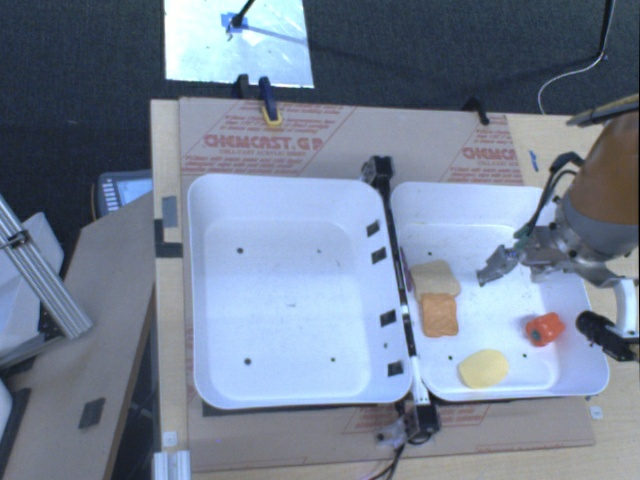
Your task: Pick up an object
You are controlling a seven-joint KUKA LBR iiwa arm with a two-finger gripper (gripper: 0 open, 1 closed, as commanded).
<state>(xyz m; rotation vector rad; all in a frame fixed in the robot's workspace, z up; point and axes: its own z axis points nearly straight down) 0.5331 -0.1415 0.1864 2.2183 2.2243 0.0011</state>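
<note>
Worktop (330, 133), two bins | my pincer (493, 268) over right bin (470, 213), grip unclear | descend centred on cracker (439, 314)

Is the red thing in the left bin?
No, the red thing lies in the right bin, near its right side, with the gripper above that bin.

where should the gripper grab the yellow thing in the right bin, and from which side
Probably from straight above, across the narrow middle of the yellow object. It lies flat as a rounded oval near the front wall of the right bin, with bare floor on its left and right. Its long axis runs roughly left to right, so closing front to back looks easiest. The gripper sits farther back over the bin.
</note>
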